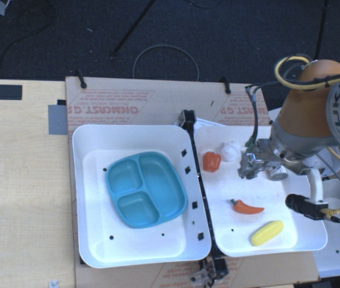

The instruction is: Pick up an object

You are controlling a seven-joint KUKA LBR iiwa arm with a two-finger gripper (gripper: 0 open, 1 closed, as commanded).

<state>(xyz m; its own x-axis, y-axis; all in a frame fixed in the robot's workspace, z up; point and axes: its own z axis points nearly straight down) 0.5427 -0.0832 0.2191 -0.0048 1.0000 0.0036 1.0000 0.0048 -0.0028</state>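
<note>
I see the claw [250, 165] low in the right bin [313, 242], grip unclear; white lump [230, 152] at its ten o'clock, red pepper [247, 207] at six.

My arm comes in from the right, and my metal two-finger gripper [249, 165] sits over the right shallow white bin [301, 245], toward its far side. Just left of it lie a small white lump [230, 151] and, nearer the divider, a stubby red-orange pepper [211, 161]. Nearer the camera, a slim red chilli [247, 207] lies mid-bin, with a yellow corn cob [267, 233] beyond it toward the near right corner. The left shallow white bin [92, 233] holds a blue three-compartment plastic tray [146, 189] at its middle.
</note>
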